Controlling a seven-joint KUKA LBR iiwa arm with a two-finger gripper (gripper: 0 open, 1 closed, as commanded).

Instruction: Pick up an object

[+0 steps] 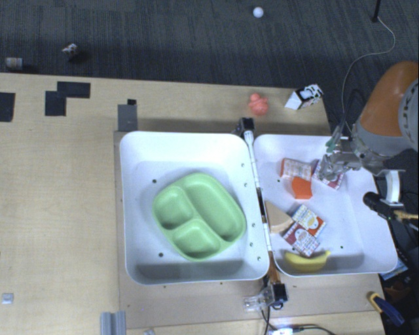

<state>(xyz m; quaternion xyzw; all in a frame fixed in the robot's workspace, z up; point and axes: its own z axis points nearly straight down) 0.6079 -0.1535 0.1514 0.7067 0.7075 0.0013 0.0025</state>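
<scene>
Gripper (335,163) low in right bin (373,258), over a small packet (330,178) at the far side; can't tell its grip state. Just left: orange block (302,188) on a red-white packet (292,169). Nearer: printed box (305,229), banana (306,261) (at the near wall). Left bin (134,196) holds a green divided tray (198,214).

I'm seeing the wooden bench (59,196) stretching out toward 9 o'clock. Black tape patches (65,97) are sitting at 10 o'clock, near its far edge. A pink lump (258,103) is resting on the bench at 12 o'clock, with a black-and-white block (304,97) lying near it toward 1. On the dark carpet (163,39) beyond, a white ball (258,12) is sitting at 12, and a thin cable (387,33) is looping at 1 o'clock.
</scene>
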